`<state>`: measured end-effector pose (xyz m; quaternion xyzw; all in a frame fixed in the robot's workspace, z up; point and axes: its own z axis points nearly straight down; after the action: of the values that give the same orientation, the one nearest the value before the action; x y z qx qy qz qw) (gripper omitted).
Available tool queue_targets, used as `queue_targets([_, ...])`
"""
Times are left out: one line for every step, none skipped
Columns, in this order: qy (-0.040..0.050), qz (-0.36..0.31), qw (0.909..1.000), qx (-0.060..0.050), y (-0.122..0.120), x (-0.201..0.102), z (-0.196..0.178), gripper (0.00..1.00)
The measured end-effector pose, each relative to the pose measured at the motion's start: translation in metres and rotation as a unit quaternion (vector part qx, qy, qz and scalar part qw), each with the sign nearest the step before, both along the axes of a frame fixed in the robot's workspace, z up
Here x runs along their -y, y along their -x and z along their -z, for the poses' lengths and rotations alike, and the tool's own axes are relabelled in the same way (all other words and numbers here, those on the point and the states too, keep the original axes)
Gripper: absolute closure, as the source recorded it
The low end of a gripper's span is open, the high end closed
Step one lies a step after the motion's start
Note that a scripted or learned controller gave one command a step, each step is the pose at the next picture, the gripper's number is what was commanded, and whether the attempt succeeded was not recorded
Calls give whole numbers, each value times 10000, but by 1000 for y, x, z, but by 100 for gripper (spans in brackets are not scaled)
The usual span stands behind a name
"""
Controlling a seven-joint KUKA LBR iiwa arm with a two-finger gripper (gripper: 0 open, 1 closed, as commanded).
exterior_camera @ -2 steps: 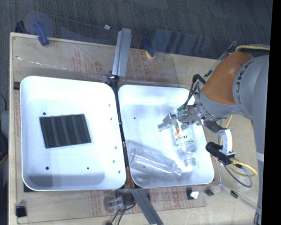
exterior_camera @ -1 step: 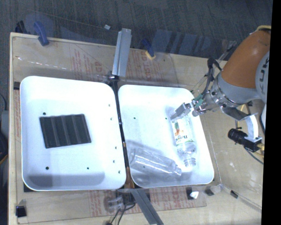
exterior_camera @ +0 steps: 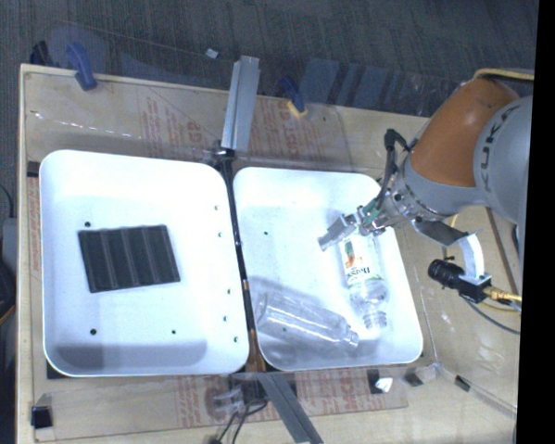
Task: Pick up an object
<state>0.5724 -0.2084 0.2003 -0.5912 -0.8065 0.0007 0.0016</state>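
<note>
In the right bin (exterior_camera: 288,194) a small clear bottle with a white and orange label (exterior_camera: 362,275) lies lengthwise, its cap end toward the bin's near right corner. A larger clear plastic bottle (exterior_camera: 302,321) lies on its side along the near wall. My gripper (exterior_camera: 354,230) hangs at the far end of the labelled bottle, just above or touching it; I cannot tell which. In the left bin (exterior_camera: 66,182) a dark ribbed rectangular pad (exterior_camera: 128,257) lies flat near the middle.
A metal divider bar (exterior_camera: 239,103) rises at the back between the bins. The arm's orange band and grey wrist (exterior_camera: 467,147) overhang the right bin's far right corner. Blue clamps (exterior_camera: 82,65) sit along the bench's far edge.
</note>
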Motion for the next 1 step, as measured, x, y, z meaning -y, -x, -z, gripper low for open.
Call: queue_targets([-2,-134,9999,4,7,0,10,0])
